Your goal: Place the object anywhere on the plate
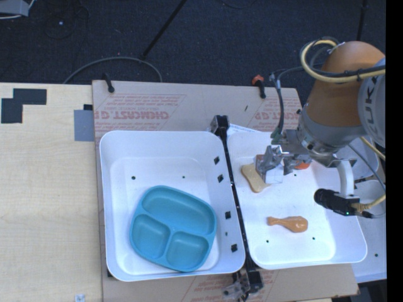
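A blue three-compartment plastic plate [173, 228] lies in the left white bin [119, 153]. In the right white bin [343, 247], the grey pincer [269, 166] hangs just beside a tan bread-slice toy [253, 178]; its opening cannot be told. An orange toy drumstick [289, 223] lies nearby.
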`<state>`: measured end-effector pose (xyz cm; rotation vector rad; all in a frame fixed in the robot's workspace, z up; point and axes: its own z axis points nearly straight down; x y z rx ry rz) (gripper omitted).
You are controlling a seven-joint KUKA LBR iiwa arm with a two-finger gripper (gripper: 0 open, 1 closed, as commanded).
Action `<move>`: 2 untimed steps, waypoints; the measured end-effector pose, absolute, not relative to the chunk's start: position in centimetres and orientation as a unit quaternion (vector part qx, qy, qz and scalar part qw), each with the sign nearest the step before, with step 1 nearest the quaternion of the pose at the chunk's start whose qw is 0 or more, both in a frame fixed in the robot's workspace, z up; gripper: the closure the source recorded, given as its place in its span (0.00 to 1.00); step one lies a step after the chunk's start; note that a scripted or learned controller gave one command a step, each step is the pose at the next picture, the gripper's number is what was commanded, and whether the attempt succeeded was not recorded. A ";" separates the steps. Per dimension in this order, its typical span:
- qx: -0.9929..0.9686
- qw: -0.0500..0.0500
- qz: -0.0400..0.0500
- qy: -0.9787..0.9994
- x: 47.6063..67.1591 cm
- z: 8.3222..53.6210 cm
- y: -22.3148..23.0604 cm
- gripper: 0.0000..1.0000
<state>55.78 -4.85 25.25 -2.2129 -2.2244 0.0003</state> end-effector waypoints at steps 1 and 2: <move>-0.705 0.002 0.000 -0.709 55.8 25.4 0.3 1.00; -0.706 0.002 0.002 -0.708 55.6 24.1 4.4 1.00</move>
